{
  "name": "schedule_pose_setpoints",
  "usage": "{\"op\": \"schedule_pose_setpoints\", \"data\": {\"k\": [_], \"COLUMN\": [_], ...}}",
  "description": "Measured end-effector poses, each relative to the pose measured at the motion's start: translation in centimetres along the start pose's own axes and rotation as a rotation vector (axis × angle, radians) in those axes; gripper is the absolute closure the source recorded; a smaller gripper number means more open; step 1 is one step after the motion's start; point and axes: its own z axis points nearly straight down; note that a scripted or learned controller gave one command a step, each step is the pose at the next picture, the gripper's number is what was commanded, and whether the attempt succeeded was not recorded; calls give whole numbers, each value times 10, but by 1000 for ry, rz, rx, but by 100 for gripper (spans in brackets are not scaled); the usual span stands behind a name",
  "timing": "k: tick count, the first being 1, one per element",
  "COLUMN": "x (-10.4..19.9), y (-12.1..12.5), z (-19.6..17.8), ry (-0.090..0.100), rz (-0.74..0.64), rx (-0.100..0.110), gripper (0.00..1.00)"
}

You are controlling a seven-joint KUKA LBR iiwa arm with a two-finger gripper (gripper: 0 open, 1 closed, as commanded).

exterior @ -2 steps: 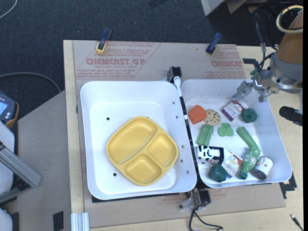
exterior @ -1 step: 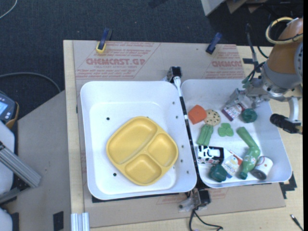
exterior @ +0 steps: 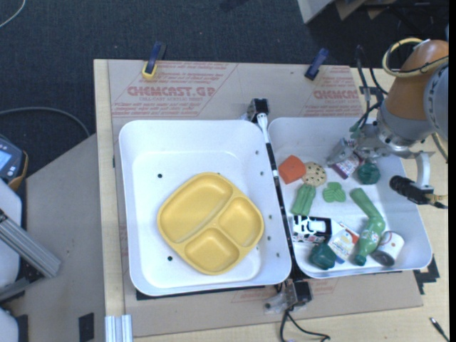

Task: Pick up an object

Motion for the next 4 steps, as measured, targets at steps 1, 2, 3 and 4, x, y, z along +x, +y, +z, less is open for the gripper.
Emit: {"op": "schedule_pose_setpoints", "data": {"k": [1,2,3,4], "x": [-2,5,3,3], "y": [-3,-7,-1,0], "z": [-9,-69,-133,-140], "ry": [-4,-5,-6,-5], "rz": [0,0,0,1], "rx": [7,-8,-10,-5], "gripper": [100,100,100,100]}}
